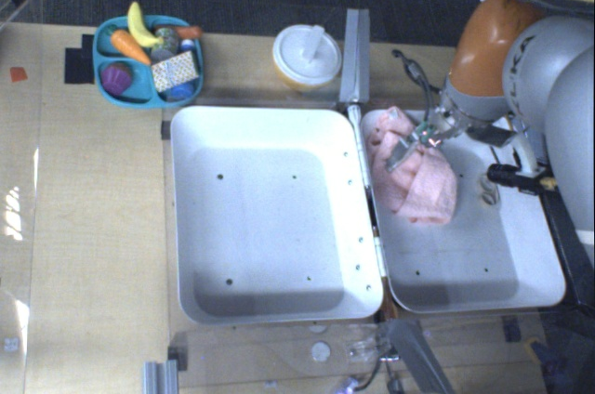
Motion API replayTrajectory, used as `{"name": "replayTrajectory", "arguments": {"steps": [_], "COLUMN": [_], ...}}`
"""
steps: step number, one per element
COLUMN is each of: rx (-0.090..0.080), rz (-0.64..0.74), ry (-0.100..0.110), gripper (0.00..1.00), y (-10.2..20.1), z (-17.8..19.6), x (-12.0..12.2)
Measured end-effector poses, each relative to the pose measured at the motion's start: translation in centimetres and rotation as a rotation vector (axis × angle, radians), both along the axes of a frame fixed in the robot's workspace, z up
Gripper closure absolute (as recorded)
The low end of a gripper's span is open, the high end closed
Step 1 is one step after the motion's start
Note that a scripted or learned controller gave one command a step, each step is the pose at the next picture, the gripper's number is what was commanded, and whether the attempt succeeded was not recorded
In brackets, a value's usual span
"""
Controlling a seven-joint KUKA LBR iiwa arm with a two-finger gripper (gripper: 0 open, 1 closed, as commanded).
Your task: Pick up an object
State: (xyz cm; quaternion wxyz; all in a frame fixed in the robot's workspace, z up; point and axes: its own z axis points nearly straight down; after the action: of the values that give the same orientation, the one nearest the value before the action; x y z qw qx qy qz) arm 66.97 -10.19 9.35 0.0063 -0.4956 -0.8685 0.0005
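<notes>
A crumpled pink cloth (416,174) lies in the right bin (483,271), against its left wall toward the back. My gripper (409,149) hangs low over the cloth's upper part, reaching in from the right. Its fingers (398,158) point down-left at the fabric and seem to touch or sit just above it. I cannot make out any fabric pinched between them.
The left bin (270,206) sits beside the right one. Behind the bins stand a white lidded cup (307,56) and a blue tray (149,62) of toy food. A small metal ring-like item (488,190) lies in the right bin near the arm.
</notes>
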Motion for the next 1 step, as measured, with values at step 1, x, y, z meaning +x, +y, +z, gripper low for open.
{"name": "replayTrajectory", "arguments": {"steps": [1], "rx": [0.000], "rz": [0.000], "ry": [0.001], "gripper": [0.00], "y": [-0.03], "z": [-0.10], "x": [-0.04]}}
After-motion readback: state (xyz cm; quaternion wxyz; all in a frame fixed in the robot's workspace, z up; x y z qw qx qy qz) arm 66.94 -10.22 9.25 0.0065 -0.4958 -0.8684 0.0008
